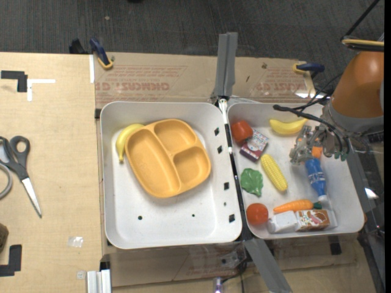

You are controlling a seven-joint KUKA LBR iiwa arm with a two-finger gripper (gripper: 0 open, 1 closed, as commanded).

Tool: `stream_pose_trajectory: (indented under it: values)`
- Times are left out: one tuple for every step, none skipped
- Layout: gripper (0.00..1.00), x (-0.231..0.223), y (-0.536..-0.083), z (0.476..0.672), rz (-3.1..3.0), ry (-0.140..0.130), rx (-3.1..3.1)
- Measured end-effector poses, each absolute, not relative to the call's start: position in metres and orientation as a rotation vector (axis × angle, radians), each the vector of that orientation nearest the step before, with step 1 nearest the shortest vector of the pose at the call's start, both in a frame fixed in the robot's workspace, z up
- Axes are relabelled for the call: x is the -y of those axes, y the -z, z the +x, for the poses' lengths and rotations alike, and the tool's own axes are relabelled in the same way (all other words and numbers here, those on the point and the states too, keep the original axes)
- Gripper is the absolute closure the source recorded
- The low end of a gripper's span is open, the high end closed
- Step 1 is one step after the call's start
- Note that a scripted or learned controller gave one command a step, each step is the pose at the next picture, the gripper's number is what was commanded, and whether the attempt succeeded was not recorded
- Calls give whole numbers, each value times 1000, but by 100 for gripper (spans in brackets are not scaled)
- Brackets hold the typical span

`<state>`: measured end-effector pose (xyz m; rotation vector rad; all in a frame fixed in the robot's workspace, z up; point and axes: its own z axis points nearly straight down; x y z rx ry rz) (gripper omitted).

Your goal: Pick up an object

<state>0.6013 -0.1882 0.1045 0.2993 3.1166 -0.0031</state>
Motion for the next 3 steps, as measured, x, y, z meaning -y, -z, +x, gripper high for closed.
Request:
stream_pose_trajectory:
  values:
    - [100,171,-92,521,317,0,-3124]
    - [0,171,-98,528,311,5,-3100]
    - [100,171,-106,527,310,4,-3105]
